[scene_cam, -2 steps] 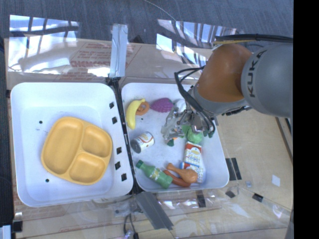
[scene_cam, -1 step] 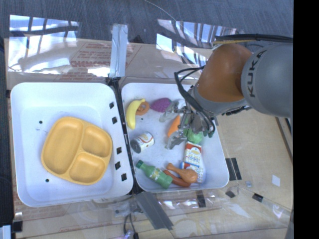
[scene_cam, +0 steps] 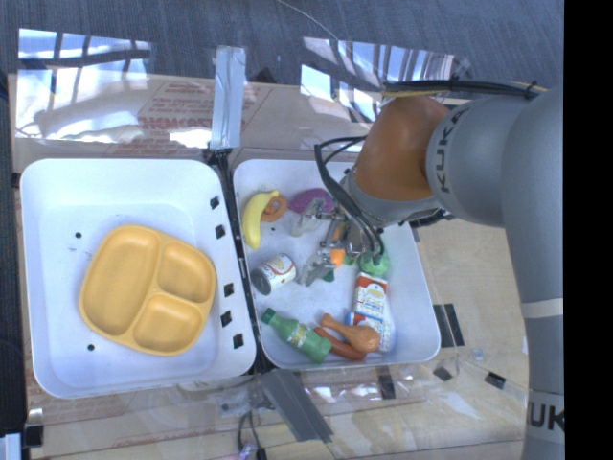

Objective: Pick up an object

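My gripper hangs low over the middle of the right bin, the grey arm with its orange band reaching in from the right. Its two metal fingers stand apart, so it is open, and nothing sits clearly between them. A small orange piece shows close by the wrist. Around the gripper lie a yellow banana, a purple object, a small can, a white bottle with a green cap, a green bottle and an orange drumstick-shaped toy.
The left bin holds a yellow divided tray. A black divider with clips separates the two bins. Cardboard and tape lie behind the bins.
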Controlling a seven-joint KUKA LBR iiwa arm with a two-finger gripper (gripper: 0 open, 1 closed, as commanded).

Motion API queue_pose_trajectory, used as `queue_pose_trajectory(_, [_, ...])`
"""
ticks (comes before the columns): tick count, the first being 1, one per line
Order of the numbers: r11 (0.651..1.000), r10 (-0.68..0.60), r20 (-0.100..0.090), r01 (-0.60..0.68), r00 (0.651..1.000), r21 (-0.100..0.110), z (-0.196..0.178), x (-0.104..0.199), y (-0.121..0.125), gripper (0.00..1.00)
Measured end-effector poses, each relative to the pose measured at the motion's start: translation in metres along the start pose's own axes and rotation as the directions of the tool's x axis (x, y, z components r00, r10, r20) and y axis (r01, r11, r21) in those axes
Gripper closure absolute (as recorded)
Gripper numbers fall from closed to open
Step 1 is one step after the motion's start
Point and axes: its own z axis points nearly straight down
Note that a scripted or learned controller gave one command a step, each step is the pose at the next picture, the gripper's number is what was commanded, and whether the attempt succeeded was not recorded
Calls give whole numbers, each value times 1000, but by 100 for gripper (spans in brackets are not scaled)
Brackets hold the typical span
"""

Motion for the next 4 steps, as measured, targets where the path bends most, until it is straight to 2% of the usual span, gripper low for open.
queue_pose_trajectory(1, [1000, -5, 7, 5, 1000, 1, -14, -3, 1, 100])
queue_pose_trajectory(2, [999, 35, 13, -35, 999, 3, -79, -32, -38, 100])
queue_pose_trajectory(3, [999, 35, 8, -35, 999, 2, -77, -31, -37, 0])
queue_pose_trajectory(4, [991, 132, 3, -132, 991, 0, -2, -21, -38, 0])
